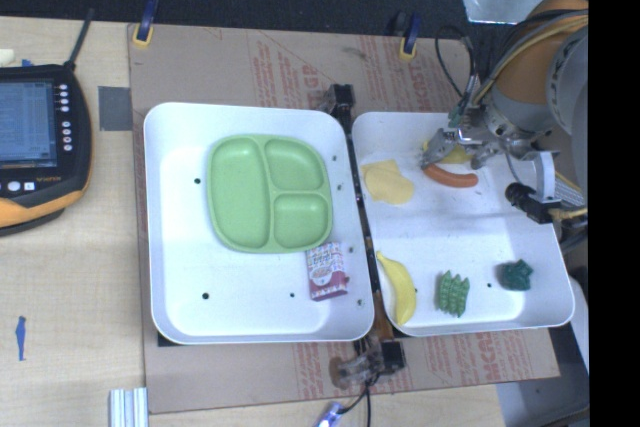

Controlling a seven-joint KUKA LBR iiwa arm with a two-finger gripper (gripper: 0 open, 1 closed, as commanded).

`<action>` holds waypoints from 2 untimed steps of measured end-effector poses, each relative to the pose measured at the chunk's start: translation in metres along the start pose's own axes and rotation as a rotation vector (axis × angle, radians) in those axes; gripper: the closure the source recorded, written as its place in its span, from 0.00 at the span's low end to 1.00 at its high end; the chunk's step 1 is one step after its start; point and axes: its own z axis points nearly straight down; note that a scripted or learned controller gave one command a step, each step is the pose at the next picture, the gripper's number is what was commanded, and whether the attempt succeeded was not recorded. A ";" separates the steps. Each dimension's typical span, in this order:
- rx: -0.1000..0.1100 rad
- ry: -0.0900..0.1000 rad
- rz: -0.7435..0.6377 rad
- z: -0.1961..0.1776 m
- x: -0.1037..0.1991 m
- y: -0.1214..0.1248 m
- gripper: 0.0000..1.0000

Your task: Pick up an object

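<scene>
The gripper (452,147) hangs low over the right bin (540,245), just beside the red sausage (451,177) and seemingly lined up for it. The pale yellow piece (388,183) lies left of the sausage; banana (399,287) nearer the front.

One fixed camera, high above the bench (90,255), looking down at a slant. Far enough back to take in both white bins: left bin (175,215) near the middle of the frame, right bin (500,245) toward the right edge. Arm (545,65) entering from the upper right. Dark floor along the top.
</scene>
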 end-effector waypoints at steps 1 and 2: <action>0.001 0.000 -0.002 -0.010 0.000 0.000 1.00; 0.002 0.000 -0.002 -0.010 0.000 0.000 0.00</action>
